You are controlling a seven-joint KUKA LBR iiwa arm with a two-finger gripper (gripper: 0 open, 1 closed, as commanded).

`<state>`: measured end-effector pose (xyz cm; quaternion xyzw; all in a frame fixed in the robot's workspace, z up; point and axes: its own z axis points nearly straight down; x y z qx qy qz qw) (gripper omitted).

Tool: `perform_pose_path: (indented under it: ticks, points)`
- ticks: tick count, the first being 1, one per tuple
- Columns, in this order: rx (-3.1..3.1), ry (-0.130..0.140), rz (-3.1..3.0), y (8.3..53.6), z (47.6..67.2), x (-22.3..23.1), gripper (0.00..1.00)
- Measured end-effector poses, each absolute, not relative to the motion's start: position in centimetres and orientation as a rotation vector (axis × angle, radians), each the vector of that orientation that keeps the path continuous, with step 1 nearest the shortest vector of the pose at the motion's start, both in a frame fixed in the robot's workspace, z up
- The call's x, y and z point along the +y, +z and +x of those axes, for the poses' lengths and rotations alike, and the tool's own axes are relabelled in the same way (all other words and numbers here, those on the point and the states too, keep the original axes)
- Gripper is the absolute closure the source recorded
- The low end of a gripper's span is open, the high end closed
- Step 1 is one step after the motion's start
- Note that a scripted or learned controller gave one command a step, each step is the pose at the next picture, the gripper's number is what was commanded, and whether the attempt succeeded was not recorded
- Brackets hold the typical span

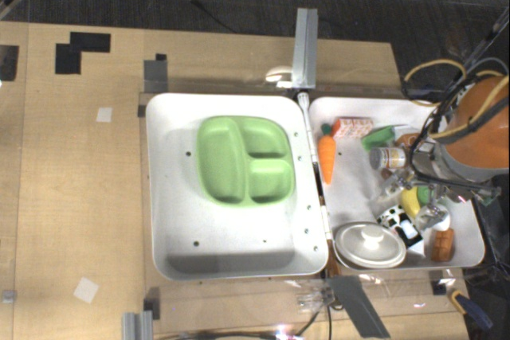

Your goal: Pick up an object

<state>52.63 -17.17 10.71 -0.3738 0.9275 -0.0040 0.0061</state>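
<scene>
Toys (327, 156) jumbled in rt bin (351, 109)

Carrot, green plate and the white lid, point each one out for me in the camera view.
carrot (327, 156), camera view, middle of its orange body.
green plate (243, 160), camera view, on the ridge between its compartments.
white lid (370, 244), camera view, by its centre knob.

Divided plate (244, 159) in left bin (171, 195); carrot (327, 158) in right bin (351, 109).
</scene>
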Motion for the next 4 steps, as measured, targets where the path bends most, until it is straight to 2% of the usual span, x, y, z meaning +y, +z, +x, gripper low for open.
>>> perform_pose_path:
  ticks: [1, 2, 3, 4]
  points:
    - [2.920, -0.014, -1.107, 9.1, 60.7, -12.8, 0.00]
    - [3.006, -0.016, -0.832, 9.2, 54.3, -12.9, 0.00]
    - [3.046, -0.014, -0.659, 9.2, 51.3, -15.8, 0.00]
    - [3.067, -0.012, -0.584, 9.2, 53.7, -13.7, 0.00]
